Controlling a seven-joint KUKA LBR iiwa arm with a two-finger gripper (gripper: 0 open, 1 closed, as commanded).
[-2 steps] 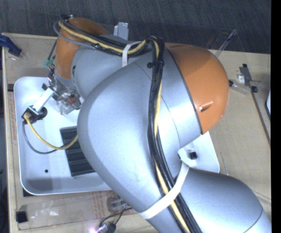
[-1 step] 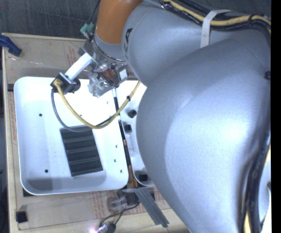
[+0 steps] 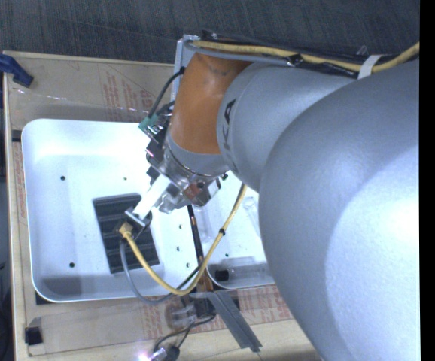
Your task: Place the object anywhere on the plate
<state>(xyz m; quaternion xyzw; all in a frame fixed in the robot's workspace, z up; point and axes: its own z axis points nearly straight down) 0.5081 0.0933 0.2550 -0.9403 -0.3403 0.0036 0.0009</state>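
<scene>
Tabletop [image 3: 89, 74] of brown board, bearing two shallow white bins. Camera view: the claw [image 3: 186, 192] hangs over the left bin [image 3: 52, 164], which spreads to its left. The right bin [image 3: 236, 275] lies just below-right of it, under the grey arm [image 3: 338, 164]. The claw's state and the object's place cannot be told.

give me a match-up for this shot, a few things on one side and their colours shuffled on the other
Things:
1. left bin
2. band above the wrist
3. clamp at the bench corner
4. big arm link

Colours:
a. orange
b. grey
c. white
d. blue

Pairs: 1-c, 2-a, 3-d, 4-b
</scene>
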